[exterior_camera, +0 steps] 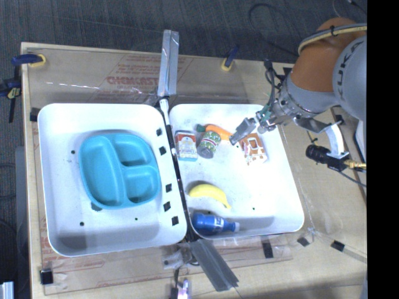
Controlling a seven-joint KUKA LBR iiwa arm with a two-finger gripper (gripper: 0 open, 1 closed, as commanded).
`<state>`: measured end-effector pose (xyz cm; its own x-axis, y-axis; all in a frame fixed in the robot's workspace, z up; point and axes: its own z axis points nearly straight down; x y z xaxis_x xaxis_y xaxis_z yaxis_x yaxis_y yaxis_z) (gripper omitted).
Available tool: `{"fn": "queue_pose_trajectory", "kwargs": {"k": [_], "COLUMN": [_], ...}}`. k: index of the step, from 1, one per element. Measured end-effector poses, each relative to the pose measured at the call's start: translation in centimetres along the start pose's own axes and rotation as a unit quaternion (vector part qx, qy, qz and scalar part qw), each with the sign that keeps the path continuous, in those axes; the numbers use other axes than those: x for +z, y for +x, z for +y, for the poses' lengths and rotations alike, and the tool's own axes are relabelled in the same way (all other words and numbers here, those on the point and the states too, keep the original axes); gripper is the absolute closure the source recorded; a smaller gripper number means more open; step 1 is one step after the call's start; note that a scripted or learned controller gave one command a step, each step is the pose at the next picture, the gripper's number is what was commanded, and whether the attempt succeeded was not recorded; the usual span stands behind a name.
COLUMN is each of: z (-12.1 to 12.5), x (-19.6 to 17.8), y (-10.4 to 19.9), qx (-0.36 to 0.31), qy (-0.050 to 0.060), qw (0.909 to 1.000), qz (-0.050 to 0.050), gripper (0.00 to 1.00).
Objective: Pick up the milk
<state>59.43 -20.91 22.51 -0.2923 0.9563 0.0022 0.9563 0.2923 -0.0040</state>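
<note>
Your gripper [240, 131] hangs over the far part of the right bin [283, 189], its opening can't be told, and the milk [186, 146], what looks like a small carton lying far-to-near by the bin's left wall, sits left of it, beyond the can [209, 143].

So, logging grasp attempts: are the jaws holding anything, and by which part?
Cannot tell. The gripper hovers by the milk carton, with no object visibly between them.

A pale wooden bench top [81, 67] printed with faded red lettering [134, 72] stands on dark grey carpeted floor [93, 11], blue clamps [26, 60] gripping its edges, black cables [274, 11] trailing behind.
</note>
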Motion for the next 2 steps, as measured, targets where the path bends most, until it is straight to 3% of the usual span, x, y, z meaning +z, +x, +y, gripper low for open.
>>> {"fn": "queue_pose_trajectory", "kwargs": {"k": [2], "z": [1.5], "x": [-1.5], "y": [-0.5], "qx": [-0.065], "qy": [-0.002], "qw": [0.9978], "qz": [-0.002], "gripper": [0.0]}}
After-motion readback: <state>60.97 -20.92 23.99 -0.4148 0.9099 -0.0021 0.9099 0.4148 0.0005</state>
